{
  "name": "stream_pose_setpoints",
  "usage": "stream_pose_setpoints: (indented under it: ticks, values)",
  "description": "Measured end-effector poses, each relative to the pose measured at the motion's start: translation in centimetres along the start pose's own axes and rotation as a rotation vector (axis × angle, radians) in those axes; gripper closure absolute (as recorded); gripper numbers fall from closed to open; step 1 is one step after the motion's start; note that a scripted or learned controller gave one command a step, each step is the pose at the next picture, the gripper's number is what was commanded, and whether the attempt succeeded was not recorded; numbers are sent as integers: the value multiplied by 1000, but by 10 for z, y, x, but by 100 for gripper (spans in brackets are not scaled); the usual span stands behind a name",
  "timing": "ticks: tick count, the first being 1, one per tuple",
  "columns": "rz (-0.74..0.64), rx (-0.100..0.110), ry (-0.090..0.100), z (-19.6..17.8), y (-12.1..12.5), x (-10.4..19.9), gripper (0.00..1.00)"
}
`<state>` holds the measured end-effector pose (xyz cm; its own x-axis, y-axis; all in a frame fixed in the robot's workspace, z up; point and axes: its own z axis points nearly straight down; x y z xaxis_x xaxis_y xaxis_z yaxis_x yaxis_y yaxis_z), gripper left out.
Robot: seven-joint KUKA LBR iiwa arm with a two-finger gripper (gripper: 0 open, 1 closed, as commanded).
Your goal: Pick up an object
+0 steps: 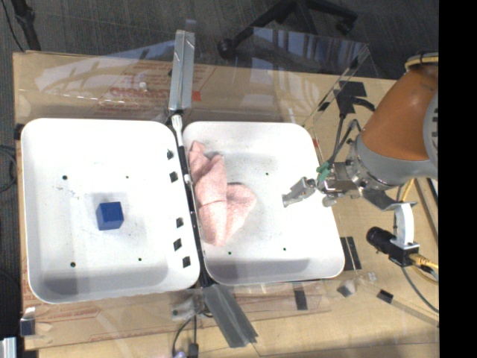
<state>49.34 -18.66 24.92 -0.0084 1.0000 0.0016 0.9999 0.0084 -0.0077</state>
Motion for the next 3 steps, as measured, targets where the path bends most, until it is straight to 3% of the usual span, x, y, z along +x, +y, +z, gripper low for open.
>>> stream_pose_setpoints:
  ticks: [1, 2, 3]
  values:
    - [-313, -5, -1, 158, 50, 14, 0]
    - [-316, -1, 0, 151, 50, 14, 100]
    - [-595, -2, 0, 136, 7, 3, 100]
